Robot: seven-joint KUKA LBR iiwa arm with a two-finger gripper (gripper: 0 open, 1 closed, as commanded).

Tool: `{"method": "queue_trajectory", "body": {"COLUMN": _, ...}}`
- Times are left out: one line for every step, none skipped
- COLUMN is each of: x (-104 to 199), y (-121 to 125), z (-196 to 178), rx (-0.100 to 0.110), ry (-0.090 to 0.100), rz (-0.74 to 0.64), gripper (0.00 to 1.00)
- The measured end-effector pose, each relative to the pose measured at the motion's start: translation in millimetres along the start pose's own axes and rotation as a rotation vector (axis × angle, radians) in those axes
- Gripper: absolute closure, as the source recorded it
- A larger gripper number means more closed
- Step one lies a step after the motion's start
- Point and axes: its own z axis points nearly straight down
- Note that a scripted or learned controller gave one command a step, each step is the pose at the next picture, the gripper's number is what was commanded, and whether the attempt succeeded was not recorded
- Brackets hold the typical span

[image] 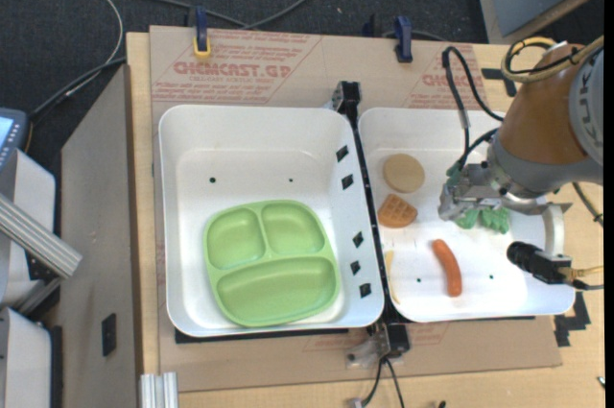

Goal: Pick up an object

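Nearest the camera, a green divided plate (272,260) with three compartments lies in the front half of the left bin (182,204). In the right bin (537,300), a toy sausage (447,266), red-orange, lies near the front, its long axis running roughly front to back. Farther in, a waffle-patterned orange piece (396,210) rests close to the divider between the bins, and just behind it sits a round tan cookie-like disc (404,173). The gripper (468,204) hangs over the right-hand middle of the right bin, directly above a green leafy toy (486,220), whose edge shows at its lower right, touching or just under the metal body; whether the fingers are spread or closed cannot be told, as the wrist hides them. The sausage lies apart from the gripper, toward the front. The arm's orange band (542,113) and black cables (460,99) stand behind the gripper. At the far edge, the cardboard sheet (249,60) under the bins bears red lettering, partly legible as "CHEMCAST", held by a yellow clamp (201,34) and a blue clamp (403,38).
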Motion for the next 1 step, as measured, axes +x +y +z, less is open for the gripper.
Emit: {"method": "queue_trajectory", "body": {"x": -4.5, "y": 8.8, "z": -60.8, "rx": -0.003, "ry": -0.001, "rz": 0.000, "gripper": 1.00}}
